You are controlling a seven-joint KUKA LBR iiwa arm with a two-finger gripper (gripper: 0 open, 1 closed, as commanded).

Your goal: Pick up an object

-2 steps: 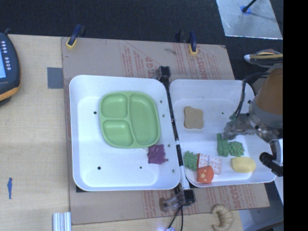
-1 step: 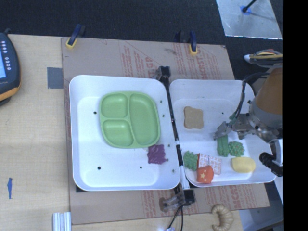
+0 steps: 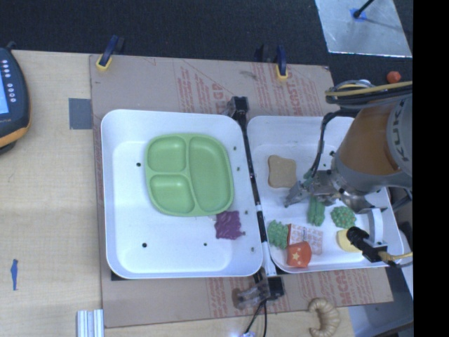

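My gripper (image 3: 300, 192) hangs low over the middle of the right bin (image 3: 261, 128), reaching in from the right. Just left of and behind it lies a tan bread slice (image 3: 281, 170). A dark green piece (image 3: 316, 211) lies right below the gripper, and a bumpy green piece (image 3: 342, 217) sits to its right. Along the bin's front are a green lumpy toy (image 3: 278, 234), a white and red packet (image 3: 309, 236), a red piece (image 3: 299, 254) and a yellow piece (image 3: 344, 241). I see nothing held in the gripper.
The left bin (image 3: 116, 209) holds a green divided plate (image 3: 189, 174) and a purple cluster (image 3: 228, 225) near its front right. A control pendant (image 3: 10, 97) lies at the far left of the bench. A tan curled object (image 3: 324, 316) lies outside, in front of the right bin.
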